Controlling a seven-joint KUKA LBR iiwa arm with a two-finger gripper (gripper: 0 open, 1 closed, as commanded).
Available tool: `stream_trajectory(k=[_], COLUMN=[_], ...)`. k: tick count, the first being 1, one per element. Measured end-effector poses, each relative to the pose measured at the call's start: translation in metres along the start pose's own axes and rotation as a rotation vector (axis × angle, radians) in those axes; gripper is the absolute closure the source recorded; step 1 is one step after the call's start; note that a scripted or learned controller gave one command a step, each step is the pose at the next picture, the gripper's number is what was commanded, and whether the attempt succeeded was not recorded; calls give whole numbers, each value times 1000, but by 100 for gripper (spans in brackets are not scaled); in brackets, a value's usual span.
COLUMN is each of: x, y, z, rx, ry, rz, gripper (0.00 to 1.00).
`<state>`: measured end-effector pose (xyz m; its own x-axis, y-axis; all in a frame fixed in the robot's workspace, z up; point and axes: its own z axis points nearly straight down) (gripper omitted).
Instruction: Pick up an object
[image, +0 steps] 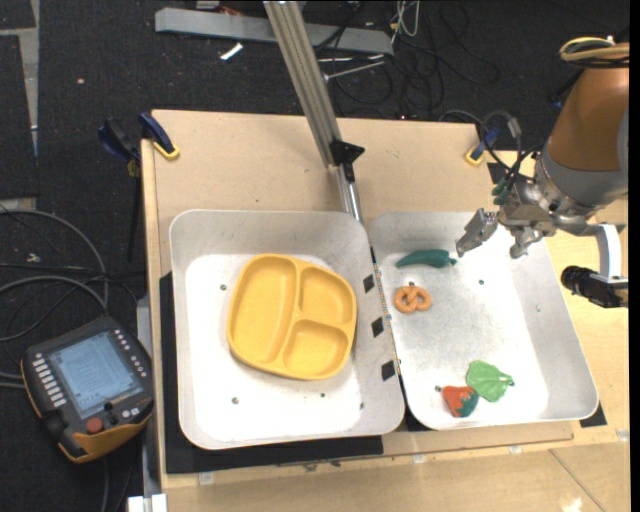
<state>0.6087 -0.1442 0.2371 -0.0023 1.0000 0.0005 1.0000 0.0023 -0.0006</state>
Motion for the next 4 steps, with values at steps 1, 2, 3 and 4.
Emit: stream_trajectory(k=[1,2,3,4], x=[0,-2,0,0], y=[0,4,3,4], z=[0,63,106,141], rx=[0,5,4,-1], ry=[0,0,0,0], rz=[0,2,2,3], gripper=[0,0,0,0])
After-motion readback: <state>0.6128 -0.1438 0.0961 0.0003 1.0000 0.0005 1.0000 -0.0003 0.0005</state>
